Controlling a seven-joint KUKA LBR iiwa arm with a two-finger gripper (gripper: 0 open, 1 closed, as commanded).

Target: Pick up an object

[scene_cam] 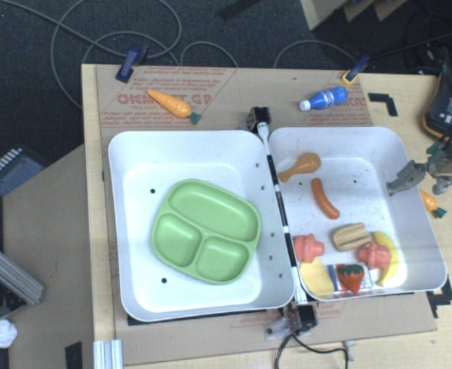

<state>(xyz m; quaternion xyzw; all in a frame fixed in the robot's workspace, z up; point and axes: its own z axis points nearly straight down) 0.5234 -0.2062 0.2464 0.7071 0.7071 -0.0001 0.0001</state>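
- Green divided plate lies in the left bin, at that bin's centre.
- Right bin holds the toys: a drumstick at 10 o'clock, a sausage near the middle, a bun at 5 o'clock.
- A pink piece sits at 7 o'clock; a banana and a strawberry crowd 6 o'clock.
- Gripper hangs over the right bin's 3 o'clock rim, nothing seen between its fingers; whether they are spread or closed, I cannot tell.
- On the bench beyond the bins, a carrot lies at 11 o'clock and a blue bottle at 1 o'clock.
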